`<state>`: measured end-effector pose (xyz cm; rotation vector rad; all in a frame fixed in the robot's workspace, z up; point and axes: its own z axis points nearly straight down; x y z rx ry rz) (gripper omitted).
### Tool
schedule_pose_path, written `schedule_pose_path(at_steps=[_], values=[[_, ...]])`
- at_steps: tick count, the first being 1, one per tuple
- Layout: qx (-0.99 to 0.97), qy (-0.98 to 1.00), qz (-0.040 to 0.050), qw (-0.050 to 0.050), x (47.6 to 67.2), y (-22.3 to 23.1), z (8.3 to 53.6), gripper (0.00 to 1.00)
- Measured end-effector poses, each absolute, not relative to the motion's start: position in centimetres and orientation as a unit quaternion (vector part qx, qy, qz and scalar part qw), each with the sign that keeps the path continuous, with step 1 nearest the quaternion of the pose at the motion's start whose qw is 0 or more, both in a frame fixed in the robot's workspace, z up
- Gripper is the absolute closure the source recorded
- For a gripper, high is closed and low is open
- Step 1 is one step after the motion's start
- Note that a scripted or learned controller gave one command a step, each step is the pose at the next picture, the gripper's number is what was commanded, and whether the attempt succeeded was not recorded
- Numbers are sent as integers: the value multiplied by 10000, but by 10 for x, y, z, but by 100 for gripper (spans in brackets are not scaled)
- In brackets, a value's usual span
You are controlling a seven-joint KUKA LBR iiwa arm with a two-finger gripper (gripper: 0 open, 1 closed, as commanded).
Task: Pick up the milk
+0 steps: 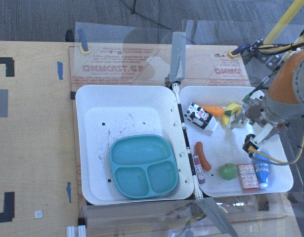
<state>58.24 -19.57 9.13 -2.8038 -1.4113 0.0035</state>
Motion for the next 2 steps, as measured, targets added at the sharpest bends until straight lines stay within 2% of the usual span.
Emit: schedule_pose_path(at_steps=[1,2], values=[[-9409,-3388,16,6,642,-187,256,0],[-9528,-3035,18,11,576,-188,150,0]])
